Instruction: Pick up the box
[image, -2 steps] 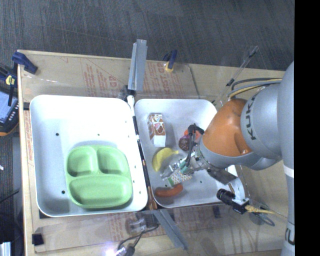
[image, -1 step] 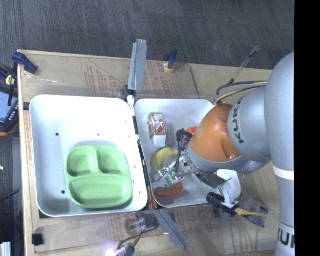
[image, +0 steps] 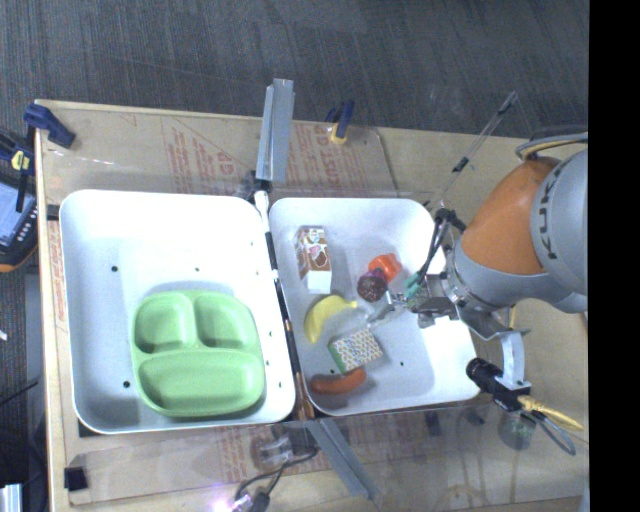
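A brown and white carton box (image: 313, 251) lies in the right bin (image: 420, 222) near its back left. A smaller flat box with a green checked pattern (image: 356, 349) lies toward the bin's front. My gripper (image: 392, 304) reaches in from the right and hangs low over the middle of the bin. It is just right of a yellow banana (image: 324, 314) and just above the checked box. Nothing shows held in it. The carton box is well to its left and apart from it.
An orange-red item (image: 384, 267) and a dark round piece (image: 371, 288) sit right behind the gripper. A red sausage (image: 338, 381) lies at the bin's front wall. The left bin (image: 90, 230) holds a green compartment tray (image: 197, 352).
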